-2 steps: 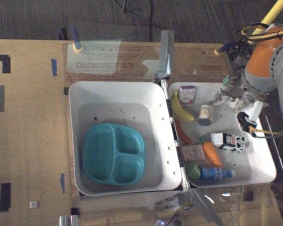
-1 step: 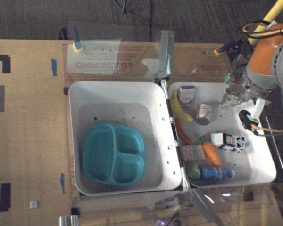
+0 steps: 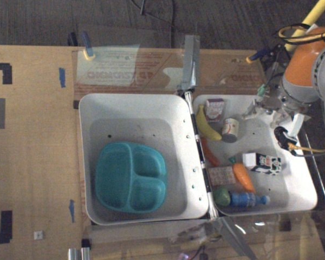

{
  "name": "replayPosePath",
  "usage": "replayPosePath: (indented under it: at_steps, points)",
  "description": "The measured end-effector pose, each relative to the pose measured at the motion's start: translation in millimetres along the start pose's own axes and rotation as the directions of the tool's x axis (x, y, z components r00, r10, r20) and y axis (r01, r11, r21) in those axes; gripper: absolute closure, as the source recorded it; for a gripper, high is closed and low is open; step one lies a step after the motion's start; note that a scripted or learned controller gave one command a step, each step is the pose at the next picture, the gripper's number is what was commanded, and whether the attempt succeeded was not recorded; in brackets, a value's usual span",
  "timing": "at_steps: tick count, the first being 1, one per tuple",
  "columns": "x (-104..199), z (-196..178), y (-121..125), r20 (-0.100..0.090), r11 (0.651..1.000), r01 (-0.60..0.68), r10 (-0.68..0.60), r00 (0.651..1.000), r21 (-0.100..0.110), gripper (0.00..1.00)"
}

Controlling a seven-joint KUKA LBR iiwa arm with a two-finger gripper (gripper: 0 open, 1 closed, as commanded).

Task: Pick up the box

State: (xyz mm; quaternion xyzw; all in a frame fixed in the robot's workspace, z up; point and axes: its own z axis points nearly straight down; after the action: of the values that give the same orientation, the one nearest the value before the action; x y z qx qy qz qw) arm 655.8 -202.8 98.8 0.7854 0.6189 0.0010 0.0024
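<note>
A small brown-and-white box (image 3: 214,110) stands upright at the back left of the right bin (image 3: 303,183). A second, white box with black patches (image 3: 265,163) lies on its side nearer the bin's middle right. My gripper (image 3: 260,105) hangs over the back right part of this bin, below the orange-banded wrist (image 3: 307,65). It is well to the right of the brown box and above the white one, touching neither. Nothing shows in its grasp.
The right bin also holds a banana (image 3: 205,125), a small can (image 3: 230,129), a carrot (image 3: 242,176), a flat packet (image 3: 221,175), a green fruit (image 3: 222,196) and a blue bottle (image 3: 248,200). A teal divided plate (image 3: 130,175) lies in the left bin (image 3: 92,118).
</note>
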Motion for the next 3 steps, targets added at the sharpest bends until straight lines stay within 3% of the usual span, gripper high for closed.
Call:
replayPosePath:
  at_steps: [1,2,3]
  points:
    - [0,0,0,0.000,1.000,0.000,0.000,1.000,0.000,0.00]
    - [0,-11,1,0.002,1.000,0.002,-0.002,1.000,-0.004,1.00]
    - [-26,11,-53,-0.001,0.990,-0.143,0.143,0.990,0.001,1.00]
